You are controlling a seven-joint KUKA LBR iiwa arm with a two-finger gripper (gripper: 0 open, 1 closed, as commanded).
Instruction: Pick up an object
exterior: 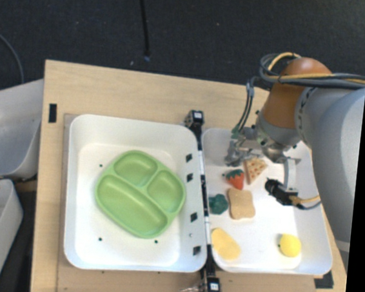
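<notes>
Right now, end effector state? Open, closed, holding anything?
End effector: cannot be told. It sits low in the right bin, right by the pizza slice toy and the red toy; no grasp visible.

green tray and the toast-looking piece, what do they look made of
Green tray: likely moulded plastic, one even matte green, with rounded, pressed-in compartments.

Toast-looking piece: probably plastic or foam toy food; flat tan slab with a darker edge, too uniform for real bread. Too small to tell which.
</notes>
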